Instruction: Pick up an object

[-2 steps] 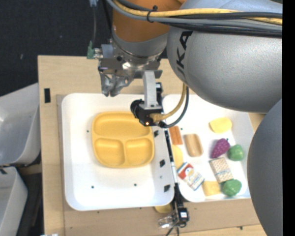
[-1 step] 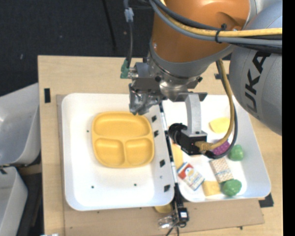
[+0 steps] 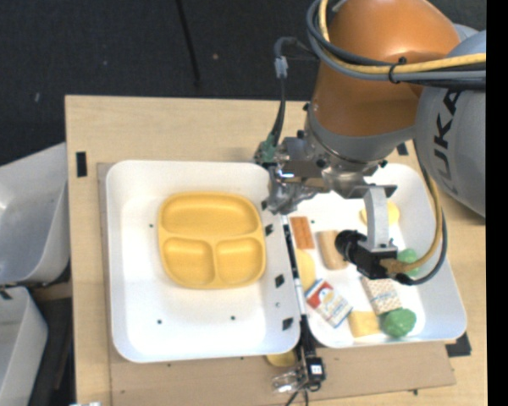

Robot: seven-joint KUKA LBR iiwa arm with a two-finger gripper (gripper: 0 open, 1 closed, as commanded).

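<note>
The likeliest thing to be picked is the orange-brown block (image 3: 300, 232), lying flat at the upper left of the right bin (image 3: 440, 311), close to that bin's left wall and just beside a tan block (image 3: 330, 250) on its right. Lower in the same bin lie a red-and-white packet (image 3: 326, 301), a patterned packet (image 3: 381, 294), a yellow block (image 3: 365, 325) and a green lump (image 3: 398, 321), all near one another toward the lower right of the frame. The end effector (image 3: 279, 194) hangs just above and left of the orange-brown block, roughly over the line where the two bins meet. Whether it is apart or together cannot be told from this slant, and nothing can be seen held in it. The arm (image 3: 381, 57) bulks over the top of the right bin and hides part of it. The left bin (image 3: 135, 311) holds a yellow divided plate (image 3: 212, 237) near its middle, and both bins sit on a pale wooden surface (image 3: 85, 125). The main risk, as I judge it, lies in the position. A straight descent from here could land on the bin walls rather than on any object and close on nothing. If it shifts right to the orange-brown block, the nearby wall and the tan block leave little room, so the block may be pushed aside or tipped rather than gripped.
</note>
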